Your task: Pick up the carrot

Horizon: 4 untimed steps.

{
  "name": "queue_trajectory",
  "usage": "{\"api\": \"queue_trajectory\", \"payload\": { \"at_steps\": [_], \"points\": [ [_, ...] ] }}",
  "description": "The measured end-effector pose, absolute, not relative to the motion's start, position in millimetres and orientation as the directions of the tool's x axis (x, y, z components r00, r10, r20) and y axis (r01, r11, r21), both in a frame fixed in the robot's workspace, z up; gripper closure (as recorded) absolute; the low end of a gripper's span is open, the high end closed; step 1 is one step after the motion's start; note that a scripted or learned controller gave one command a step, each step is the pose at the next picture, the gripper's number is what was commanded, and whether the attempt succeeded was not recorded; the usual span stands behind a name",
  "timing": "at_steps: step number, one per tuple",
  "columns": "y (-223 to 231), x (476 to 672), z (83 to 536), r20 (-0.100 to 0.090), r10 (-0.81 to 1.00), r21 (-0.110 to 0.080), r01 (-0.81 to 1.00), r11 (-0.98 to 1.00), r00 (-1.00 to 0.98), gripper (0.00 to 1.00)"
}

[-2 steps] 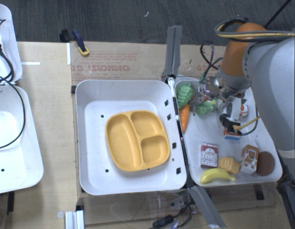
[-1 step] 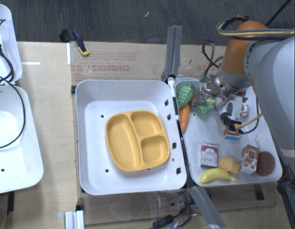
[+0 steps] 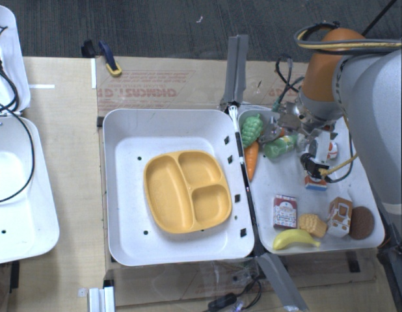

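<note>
The orange carrot (image 3: 251, 160) lies in the right bin (image 3: 363, 174) against its left wall, with its leafy end pointing toward the back. My gripper (image 3: 277, 132) hangs low over the back of that bin, just right of and behind the carrot. It sits among two green vegetables, one (image 3: 251, 128) to its left and one (image 3: 277, 147) right under it. Nothing orange shows at the gripper. The grey arm and its orange band (image 3: 328, 77) cover the bin's back right corner.
The left bin (image 3: 120, 174) holds a yellow divided plate (image 3: 188, 190). In the right bin's front lie a red box (image 3: 285, 211), a banana (image 3: 296, 240), a waffle-like piece (image 3: 311, 223), a small carton (image 3: 339, 214) and a brown round item (image 3: 361, 221). A small red-and-blue pack (image 3: 318, 174) lies below the wrist.
</note>
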<state>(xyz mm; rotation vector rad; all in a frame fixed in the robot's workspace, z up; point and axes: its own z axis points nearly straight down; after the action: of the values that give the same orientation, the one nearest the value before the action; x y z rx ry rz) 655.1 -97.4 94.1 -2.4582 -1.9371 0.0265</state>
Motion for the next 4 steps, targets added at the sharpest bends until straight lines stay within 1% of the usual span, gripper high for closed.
{"api": "queue_trajectory", "payload": {
  "at_steps": [1, 3, 4],
  "points": [
    [-97, 644.8, 88, -0.002, 0.92, -0.008, 0.92, -0.392, 0.392, 0.0],
    [-97, 644.8, 88, -0.003, 0.92, -0.008, 0.92, -0.392, 0.392, 0.0],
    [-67, 594.5, 189, -0.003, 0.913, -0.004, 0.913, -0.407, 0.407, 0.0]
  ]
}}
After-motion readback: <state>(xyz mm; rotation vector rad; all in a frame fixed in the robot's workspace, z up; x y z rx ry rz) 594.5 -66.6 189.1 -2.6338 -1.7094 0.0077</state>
